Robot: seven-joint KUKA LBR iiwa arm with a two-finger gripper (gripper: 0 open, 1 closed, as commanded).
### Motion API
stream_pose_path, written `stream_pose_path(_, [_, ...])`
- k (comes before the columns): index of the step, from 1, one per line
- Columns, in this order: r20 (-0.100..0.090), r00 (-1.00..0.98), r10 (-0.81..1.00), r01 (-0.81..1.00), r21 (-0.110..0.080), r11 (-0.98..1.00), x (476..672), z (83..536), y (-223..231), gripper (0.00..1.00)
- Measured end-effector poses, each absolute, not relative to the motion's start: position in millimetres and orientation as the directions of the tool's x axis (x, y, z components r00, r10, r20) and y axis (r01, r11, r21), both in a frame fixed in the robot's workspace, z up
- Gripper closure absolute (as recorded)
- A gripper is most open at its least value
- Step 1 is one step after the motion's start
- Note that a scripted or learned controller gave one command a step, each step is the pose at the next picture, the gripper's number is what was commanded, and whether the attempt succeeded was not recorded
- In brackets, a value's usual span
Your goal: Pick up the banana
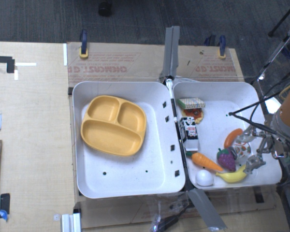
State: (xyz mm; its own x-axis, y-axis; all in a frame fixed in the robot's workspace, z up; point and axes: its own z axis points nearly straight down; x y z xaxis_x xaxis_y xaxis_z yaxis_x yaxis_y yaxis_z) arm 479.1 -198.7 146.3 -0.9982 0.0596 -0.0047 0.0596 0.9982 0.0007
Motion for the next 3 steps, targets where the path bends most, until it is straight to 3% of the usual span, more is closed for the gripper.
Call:
stream_pose_path(1, [-0.002, -0.979, -0.202, -0.202, 0.002, 0.979, 478.3, 91.5, -221.0, 0.00])
stream_pose_path(2, [-0.004, -0.973, -0.229, -0.229, 0.001, 0.973, 483.5, 92.0, -222.0, 0.00])
stream_pose_path(3, [-0.004, -0.922, -0.387, -0.387, -0.001, 0.922, 486.1, 92.6, -220.5, 0.00])
